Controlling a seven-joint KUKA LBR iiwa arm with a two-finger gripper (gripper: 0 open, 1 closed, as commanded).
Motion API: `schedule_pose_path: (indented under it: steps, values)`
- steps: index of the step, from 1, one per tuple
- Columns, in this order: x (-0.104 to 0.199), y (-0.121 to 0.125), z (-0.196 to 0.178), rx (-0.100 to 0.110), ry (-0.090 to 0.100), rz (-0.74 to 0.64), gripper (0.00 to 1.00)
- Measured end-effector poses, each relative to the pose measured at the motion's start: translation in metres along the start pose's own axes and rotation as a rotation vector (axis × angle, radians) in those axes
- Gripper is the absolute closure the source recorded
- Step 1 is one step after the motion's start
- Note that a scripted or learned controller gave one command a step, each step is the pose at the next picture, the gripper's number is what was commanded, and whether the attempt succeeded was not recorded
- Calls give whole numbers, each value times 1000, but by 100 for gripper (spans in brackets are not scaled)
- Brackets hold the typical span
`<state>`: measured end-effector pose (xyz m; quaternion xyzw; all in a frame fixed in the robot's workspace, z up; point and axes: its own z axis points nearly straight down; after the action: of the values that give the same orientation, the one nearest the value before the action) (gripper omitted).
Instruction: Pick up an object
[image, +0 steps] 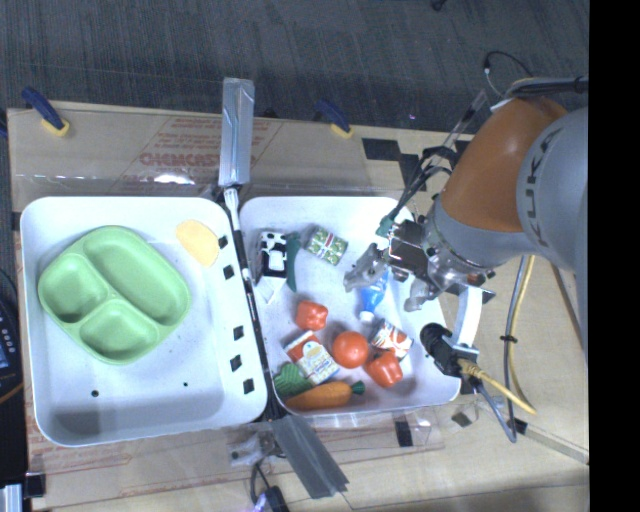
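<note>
Two shallow white bins sit side by side on a bench. The left bin (60, 405) holds a green divided plate (113, 292) and, at its far right corner, a yellow lemon-shaped piece (198, 240). The right bin (300, 212) holds toy food: a black-and-white carton (273, 252), a green can (326, 244), a tomato (350, 349), two red peppers (311, 315), a juice box (313, 361) and a carrot (320, 396) at the near edge. The grey and orange arm reaches in from the right. Its gripper (390, 285) hangs over the right bin with fingers spread apart, one on each side of a blue bottle (373, 296) standing between them.
</note>
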<state>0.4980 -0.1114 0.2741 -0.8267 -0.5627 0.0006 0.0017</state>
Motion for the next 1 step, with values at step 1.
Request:
schedule_pose_path:
  steps: [1]
  values:
    - [-50,74,69,1,-2,287,0]
